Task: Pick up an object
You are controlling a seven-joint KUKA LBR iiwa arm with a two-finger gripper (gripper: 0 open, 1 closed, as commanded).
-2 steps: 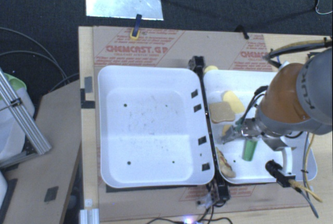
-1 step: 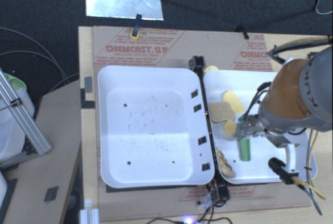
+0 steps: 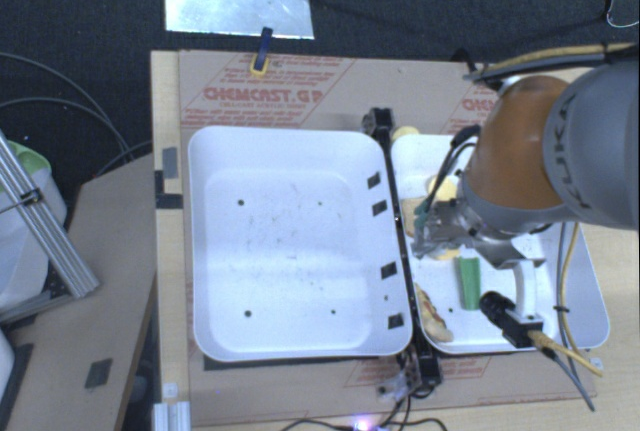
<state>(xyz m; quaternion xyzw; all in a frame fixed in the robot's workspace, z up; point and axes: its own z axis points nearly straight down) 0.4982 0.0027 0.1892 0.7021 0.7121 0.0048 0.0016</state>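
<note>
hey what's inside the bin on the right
The right bin holds a green block, a tan object and a yellow thing beside the arm. The arm covers much of the rest.

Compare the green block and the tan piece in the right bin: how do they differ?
The green block is straight-edged and bright; the tan piece is lumpy and dull. The green block lies mid-floor in the right bin; the tan piece lies against its left wall. Both lie flat toward that bin's lower end.
</note>
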